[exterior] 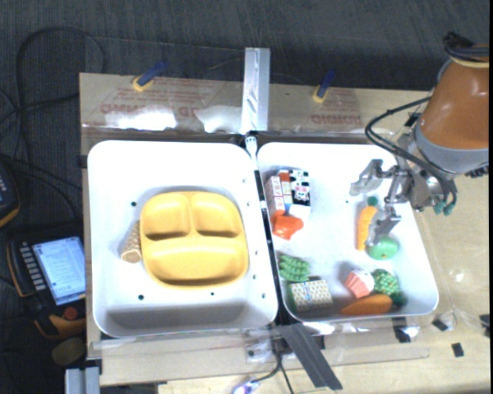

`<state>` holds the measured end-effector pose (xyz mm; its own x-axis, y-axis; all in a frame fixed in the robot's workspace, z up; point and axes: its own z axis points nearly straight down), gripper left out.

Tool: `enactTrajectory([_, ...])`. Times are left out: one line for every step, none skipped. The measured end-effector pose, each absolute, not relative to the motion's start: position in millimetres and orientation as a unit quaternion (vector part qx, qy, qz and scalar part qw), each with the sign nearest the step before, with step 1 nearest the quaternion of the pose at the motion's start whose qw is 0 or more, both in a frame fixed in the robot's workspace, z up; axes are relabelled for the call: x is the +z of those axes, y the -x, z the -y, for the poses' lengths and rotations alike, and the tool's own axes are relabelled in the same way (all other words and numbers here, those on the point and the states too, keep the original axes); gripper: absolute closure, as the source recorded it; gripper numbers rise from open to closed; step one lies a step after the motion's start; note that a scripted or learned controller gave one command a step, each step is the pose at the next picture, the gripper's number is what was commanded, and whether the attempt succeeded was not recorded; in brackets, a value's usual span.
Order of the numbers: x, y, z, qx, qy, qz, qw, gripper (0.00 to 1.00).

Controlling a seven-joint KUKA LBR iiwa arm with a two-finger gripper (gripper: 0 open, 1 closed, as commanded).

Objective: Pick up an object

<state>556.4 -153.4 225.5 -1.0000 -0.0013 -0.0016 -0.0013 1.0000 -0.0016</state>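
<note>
You are looking down at a slant on a pale wooden surface that carries two shallow white bins side by side. The arm, grey with an orange band, comes in from three o'clock and hangs over the right bin. Its gripper sits at about three o'clock within that bin. I cannot tell whether its fingers are wide, narrow or closed on something; metal parts overlap there.

Just beside the gripper, on its nine o'clock side, lies a small orange carrot. Its long axis runs nearly from twelve to six o'clock, tilted slightly, with the upper end leaning toward one o'clock. It is a smooth, tapered, bright orange toy. Directly at the gripper's six o'clock end sits a small round green piece, touching or very close to the metal; I cannot tell which.

Along the bin's six o'clock edge you have a second, larger carrot lying across from nine to three o'clock, a green bumpy piece, a pink and white piece, a patterned block and a green pod cluster. Near eleven o'clock are small printed boxes with a red-orange piece just below them.

The left bin holds a yellow divided tray, with a tan cone touching its nine o'clock side.
</note>
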Motion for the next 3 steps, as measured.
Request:
enactTrajectory([90, -600.7, 186, -0.0024, -0.033, -0.999, 0.007, 0.0])
enactTrajectory([91, -556.1, 187, -0.0024, -0.025, -1.0, 0.006, 0.0])
enactTrajectory([101, -558.2, 186, -0.0043, -0.024, -1.0, 0.008, 1.0])
